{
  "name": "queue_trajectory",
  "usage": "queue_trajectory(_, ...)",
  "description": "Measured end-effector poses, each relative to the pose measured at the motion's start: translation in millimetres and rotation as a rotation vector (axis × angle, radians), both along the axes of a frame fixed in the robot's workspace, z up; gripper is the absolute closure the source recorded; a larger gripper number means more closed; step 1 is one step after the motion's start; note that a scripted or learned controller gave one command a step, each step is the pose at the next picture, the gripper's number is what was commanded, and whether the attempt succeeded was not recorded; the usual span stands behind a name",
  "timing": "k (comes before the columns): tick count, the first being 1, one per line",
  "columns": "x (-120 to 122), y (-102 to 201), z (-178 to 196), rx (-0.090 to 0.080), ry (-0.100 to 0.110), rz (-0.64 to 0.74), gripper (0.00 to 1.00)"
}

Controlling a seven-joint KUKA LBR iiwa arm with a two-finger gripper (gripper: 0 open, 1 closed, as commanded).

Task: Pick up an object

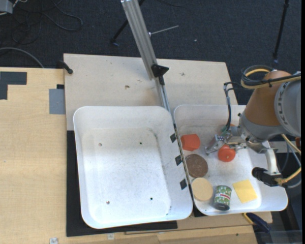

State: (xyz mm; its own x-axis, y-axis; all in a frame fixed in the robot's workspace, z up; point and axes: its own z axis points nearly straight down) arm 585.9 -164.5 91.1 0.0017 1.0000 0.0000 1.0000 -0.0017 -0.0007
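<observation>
red ball [226,154] sits mid right bin [274,202], touching the gripper [219,145]; can't tell how the gripper is set. looks light, smooth, likely to roll, so pinch across its widest part.

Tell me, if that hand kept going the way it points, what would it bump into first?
Probably the orange block. The hand points left across the right bin, a small red object beside it. Depth is unclear, so it might pass above.
</observation>
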Motion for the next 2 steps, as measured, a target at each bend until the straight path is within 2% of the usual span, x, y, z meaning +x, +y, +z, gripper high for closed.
queue_trajectory(1,-1,-1,10,0.001,0.002,-0.005,1.0)
queue_trajectory(2,-8,-2,70,0.0,-0.003,-0.007,1.0)
